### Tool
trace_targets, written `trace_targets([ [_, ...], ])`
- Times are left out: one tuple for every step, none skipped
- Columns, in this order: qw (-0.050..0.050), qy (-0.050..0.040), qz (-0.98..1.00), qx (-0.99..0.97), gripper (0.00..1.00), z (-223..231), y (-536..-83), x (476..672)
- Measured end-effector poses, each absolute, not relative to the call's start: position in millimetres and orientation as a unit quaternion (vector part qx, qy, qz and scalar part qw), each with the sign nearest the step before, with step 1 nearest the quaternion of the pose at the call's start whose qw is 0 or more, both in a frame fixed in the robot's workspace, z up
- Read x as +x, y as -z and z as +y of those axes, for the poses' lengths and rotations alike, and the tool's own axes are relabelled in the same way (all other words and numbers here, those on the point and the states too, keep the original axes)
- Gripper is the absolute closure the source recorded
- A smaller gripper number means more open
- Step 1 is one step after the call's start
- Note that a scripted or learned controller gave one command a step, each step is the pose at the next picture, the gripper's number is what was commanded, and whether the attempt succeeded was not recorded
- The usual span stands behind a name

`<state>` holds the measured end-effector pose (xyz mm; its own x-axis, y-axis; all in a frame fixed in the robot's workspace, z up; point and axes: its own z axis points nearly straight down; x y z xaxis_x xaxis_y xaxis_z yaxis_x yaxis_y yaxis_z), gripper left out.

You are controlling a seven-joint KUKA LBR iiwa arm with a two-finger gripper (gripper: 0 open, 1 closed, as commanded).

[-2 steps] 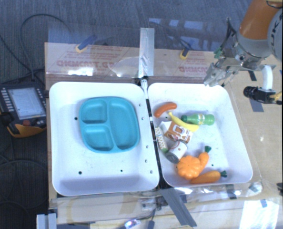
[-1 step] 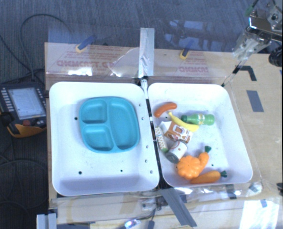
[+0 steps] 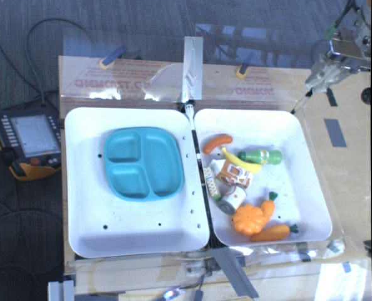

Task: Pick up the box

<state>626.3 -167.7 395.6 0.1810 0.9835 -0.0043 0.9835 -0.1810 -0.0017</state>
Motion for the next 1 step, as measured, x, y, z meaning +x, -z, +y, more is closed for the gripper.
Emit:
trace_targets([
  [0.000,0.0017,0.649,0.761,1.00,-147.4,-316.1,619.4],
])
